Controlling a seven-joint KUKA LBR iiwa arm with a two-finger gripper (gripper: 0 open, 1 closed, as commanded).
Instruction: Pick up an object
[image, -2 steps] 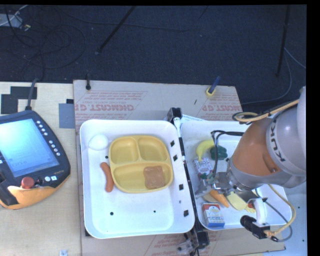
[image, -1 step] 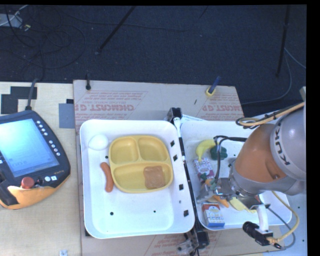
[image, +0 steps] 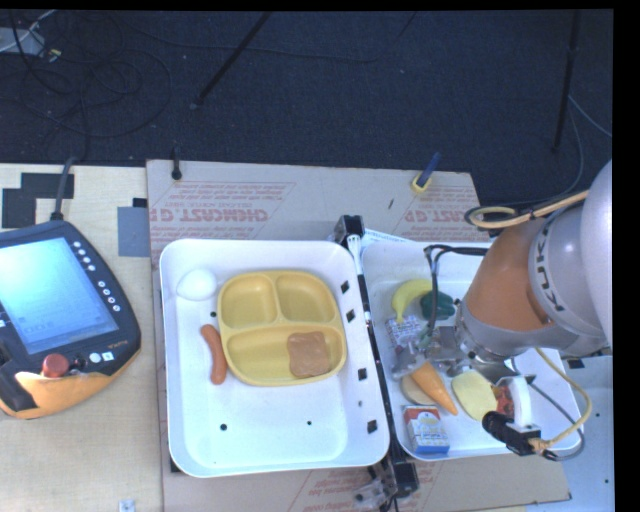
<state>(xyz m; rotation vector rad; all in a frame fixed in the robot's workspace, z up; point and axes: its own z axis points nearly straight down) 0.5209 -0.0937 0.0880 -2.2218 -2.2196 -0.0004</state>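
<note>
Claw (image: 418, 338) sits low in the right bin (image: 560, 440), w/ its state hidden; we can't tell. Carrot (image: 433, 386) lies just beside it, banana (image: 408, 296) just beyond. We judge we're at approach; next move needs a descent onto one item.

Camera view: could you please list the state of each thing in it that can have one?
Yellow tray: upright in the left bin, a brown slice in its lower compartment.
Sausage: lying beside the tray.
White egg: resting in the left bin's corner.
Carrot: lying in the right bin.
Small carton: lying in the right bin.
Gripper: low among the right bin's items.
Tablet: screen lit.
</note>
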